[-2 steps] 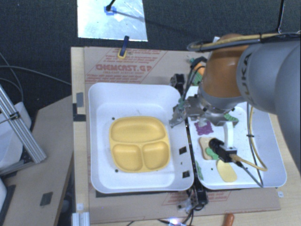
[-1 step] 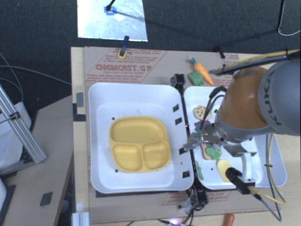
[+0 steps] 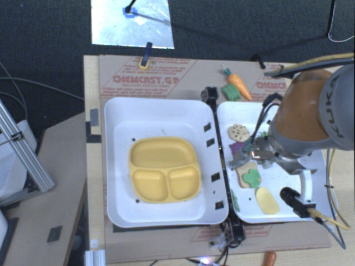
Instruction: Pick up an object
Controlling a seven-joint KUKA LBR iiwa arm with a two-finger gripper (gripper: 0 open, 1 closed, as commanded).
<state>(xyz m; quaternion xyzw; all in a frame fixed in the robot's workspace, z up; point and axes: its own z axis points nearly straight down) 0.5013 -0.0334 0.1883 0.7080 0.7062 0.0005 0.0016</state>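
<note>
In the right bin [image 3: 244, 212] lie a round chocolate-chip cookie [image 3: 238, 132], a purple piece [image 3: 238, 147], a tan toast-like slab with a green leafy piece [image 3: 250, 177] on it, and a yellow oval piece [image 3: 267, 200]. My gripper [image 3: 244, 157] hangs low over the bin's left half, just above the tan slab and beside the purple piece. The grey arm with its orange band [image 3: 302, 112] covers the bin's right half.
The left bin [image 3: 119, 126] holds a yellow three-compartment tray [image 3: 164, 168]. A toy carrot [image 3: 239, 83] and a green piece [image 3: 231, 92] lie on the board behind the right bin. A blue-and-yellow tool [image 3: 146, 56] lies at the board's far edge.
</note>
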